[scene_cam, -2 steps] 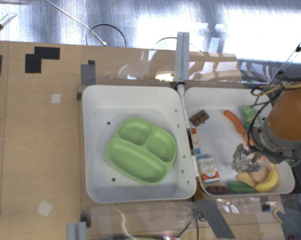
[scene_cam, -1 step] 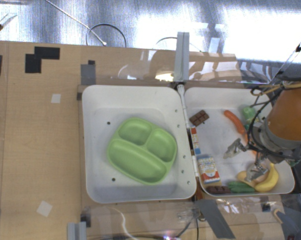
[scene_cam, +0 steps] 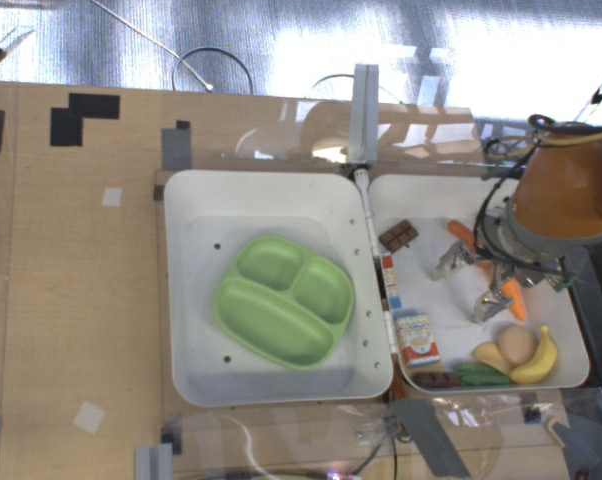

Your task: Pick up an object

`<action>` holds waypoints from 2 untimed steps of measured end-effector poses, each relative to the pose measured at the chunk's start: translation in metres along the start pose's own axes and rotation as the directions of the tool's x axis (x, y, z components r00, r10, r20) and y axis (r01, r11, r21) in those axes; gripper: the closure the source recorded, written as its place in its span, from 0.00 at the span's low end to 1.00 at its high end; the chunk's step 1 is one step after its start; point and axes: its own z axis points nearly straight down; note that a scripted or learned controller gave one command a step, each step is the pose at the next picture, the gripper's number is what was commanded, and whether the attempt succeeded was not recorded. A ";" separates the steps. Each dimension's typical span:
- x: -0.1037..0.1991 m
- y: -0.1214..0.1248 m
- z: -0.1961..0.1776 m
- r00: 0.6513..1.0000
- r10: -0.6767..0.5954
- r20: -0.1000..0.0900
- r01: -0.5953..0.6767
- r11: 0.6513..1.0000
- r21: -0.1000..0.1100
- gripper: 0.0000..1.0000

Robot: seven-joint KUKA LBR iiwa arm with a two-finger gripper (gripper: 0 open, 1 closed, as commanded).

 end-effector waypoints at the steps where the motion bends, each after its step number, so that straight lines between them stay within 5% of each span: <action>1: -0.006 -0.002 -0.015 1.000 -0.002 0.016 0.002 1.000 0.010 1.00; 2: -0.053 0.099 -0.102 0.996 0.090 0.007 -0.090 0.996 -0.003 1.00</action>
